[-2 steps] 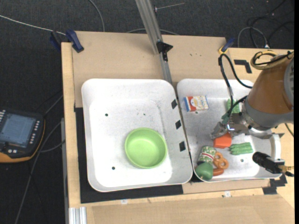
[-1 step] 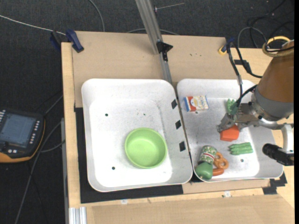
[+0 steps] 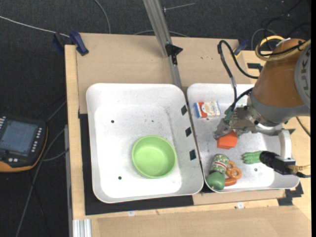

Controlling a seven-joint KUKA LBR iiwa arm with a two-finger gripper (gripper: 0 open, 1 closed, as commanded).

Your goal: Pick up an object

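While the jaws' state is unclear, the orange block (image 3: 227, 141) lies flat, unelongated.

Grey arm (image 3: 284, 90) reaches in from right, orange band above wrist; tool (image 3: 223, 131) points left, low.

arm (image 3: 286, 83): cut by right edge | orange block (image 3: 227, 141): top hidden under gripper (image 3: 228, 127)

Two white bins (image 3: 98, 112) — one green bowl (image 3: 154, 156), one carton (image 3: 206, 109)
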